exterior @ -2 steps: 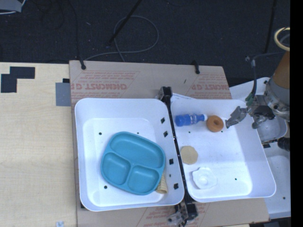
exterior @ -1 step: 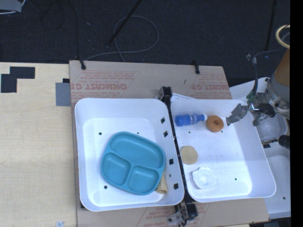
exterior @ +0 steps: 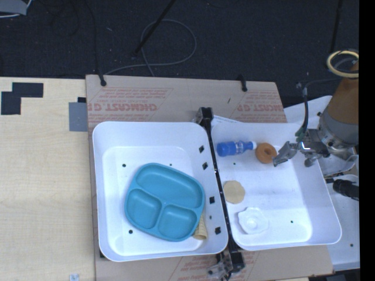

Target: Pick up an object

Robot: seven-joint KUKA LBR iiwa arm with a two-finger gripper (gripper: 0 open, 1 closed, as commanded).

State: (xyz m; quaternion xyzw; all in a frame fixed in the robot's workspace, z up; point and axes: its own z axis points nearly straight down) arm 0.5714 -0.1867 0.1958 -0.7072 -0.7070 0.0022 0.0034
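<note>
While the grey arm with its orange band (exterior: pixel 345 107) reaches in from the right of the frame, you see its two-finger gripper (exterior: pixel 296 155) poised over the upper right part of the right-hand shallow white bin (exterior: pixel 319 227), fingers spread apart with nothing between them. One metal finger (exterior: pixel 283 154) points toward the small round orange-brown doughnut-shaped object (exterior: pixel 266 153), which lies just to the gripper's left, near but apart from it. To the left of that, you find a blue plastic bottle with a white cap (exterior: pixel 235 148) lying on its side near the bin's upper left corner. Lower, toward the middle of the frame, a flat tan disc (exterior: pixel 234 192) rests close to the divide between the bins, and a white lumpy object (exterior: pixel 252 220) sits near the bin's lower edge. In the left-hand white bin (exterior: pixel 111 151), you see a light-blue plastic tray with three compartments (exterior: pixel 164 202), lying at a slant, with a tan cone-like piece (exterior: pixel 201 230) showing at its lower right corner. Both bins sit on a brown cardboard sheet (exterior: pixel 176 101).
</note>
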